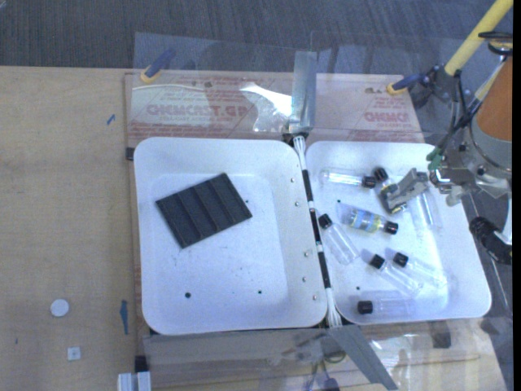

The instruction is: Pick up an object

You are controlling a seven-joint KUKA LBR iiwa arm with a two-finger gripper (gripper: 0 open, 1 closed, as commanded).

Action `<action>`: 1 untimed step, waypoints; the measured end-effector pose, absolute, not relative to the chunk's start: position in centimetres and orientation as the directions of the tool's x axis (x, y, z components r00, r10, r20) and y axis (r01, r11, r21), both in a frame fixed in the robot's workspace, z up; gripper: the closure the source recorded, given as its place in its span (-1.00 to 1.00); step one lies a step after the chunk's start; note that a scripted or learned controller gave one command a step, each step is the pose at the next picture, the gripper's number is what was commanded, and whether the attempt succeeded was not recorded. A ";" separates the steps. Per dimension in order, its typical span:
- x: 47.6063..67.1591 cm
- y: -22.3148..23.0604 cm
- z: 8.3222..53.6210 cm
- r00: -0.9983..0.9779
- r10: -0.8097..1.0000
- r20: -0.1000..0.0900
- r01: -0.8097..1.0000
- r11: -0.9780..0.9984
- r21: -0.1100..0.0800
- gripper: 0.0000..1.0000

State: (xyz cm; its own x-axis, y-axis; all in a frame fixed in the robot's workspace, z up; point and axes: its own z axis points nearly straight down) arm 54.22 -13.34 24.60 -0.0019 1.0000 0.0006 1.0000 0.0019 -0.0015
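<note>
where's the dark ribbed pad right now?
The dark ribbed pad lies flat in the left bin, toward its upper-left part, across the divider from the vials.

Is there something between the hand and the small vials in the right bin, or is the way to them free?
Nothing visible blocks it. The hand is over the right bin, at its upper part, and the vials lie uncovered around it. The nearest, the vial with a yellow label, lies just below and to the left of it in the camera view.
</note>
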 end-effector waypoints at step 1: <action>60.0 -18.4 18.4 -0.049 0.999 -0.001 0.999 0.049 0.001 -1.00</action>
State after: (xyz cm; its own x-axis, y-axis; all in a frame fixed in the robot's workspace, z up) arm 60.04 -18.37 18.43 -0.0490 0.9988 -0.0012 0.9988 0.0490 0.0015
